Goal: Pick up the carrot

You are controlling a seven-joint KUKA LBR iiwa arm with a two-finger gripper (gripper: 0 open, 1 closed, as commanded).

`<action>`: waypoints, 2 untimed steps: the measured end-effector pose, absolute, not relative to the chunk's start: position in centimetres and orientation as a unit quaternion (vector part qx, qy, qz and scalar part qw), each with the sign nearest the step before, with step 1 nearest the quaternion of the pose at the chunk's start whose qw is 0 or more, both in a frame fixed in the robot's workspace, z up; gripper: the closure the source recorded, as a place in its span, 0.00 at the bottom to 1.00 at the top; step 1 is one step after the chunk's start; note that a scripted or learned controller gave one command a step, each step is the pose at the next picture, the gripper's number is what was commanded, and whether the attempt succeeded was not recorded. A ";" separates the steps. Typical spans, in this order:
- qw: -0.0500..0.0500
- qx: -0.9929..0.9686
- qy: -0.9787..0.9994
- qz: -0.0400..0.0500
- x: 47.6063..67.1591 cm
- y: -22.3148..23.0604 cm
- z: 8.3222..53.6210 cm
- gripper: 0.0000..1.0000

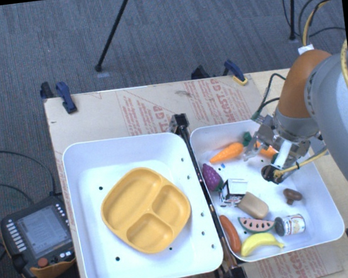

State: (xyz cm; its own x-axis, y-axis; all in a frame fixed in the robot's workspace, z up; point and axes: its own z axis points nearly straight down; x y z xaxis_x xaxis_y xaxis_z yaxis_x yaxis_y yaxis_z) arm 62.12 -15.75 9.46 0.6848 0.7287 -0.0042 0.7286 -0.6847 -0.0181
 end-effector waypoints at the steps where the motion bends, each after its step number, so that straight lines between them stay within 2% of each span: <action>1: 0.011 -0.918 -0.397 0.007 62.0 -15.8 10.3 1.00; 2: 0.002 -0.946 -0.323 -0.001 64.1 -14.5 18.7 1.00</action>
